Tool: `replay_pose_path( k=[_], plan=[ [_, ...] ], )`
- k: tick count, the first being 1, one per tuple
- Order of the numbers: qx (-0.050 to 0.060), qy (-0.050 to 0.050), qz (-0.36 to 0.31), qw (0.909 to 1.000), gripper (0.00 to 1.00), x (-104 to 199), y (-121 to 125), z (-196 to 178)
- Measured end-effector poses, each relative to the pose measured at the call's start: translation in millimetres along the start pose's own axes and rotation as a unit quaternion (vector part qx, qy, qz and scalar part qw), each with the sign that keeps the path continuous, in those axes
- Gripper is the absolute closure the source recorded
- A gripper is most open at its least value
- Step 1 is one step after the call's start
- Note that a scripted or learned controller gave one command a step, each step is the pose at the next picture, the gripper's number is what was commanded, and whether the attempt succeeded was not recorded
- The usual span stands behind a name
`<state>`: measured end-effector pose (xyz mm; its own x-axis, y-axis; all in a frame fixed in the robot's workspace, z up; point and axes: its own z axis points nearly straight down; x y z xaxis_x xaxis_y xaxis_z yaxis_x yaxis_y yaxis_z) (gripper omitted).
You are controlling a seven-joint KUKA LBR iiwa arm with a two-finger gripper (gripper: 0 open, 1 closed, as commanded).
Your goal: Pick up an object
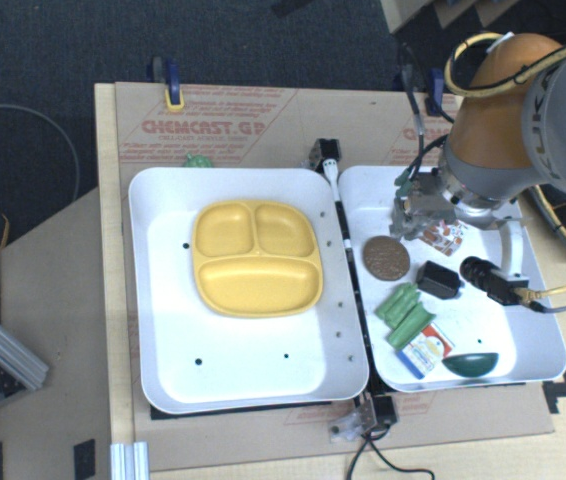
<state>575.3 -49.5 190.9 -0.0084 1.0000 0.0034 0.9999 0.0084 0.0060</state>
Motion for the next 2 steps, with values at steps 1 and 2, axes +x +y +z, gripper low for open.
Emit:
replay_pose_path(
  k=[1,2],
  plan=[
    [0.007,0.001,0.002,1.0000,1.00,59,-80,7],
    [-0.005,-0.001,0.004,1.0000,1.00,45,-94,-126]
  ],
)
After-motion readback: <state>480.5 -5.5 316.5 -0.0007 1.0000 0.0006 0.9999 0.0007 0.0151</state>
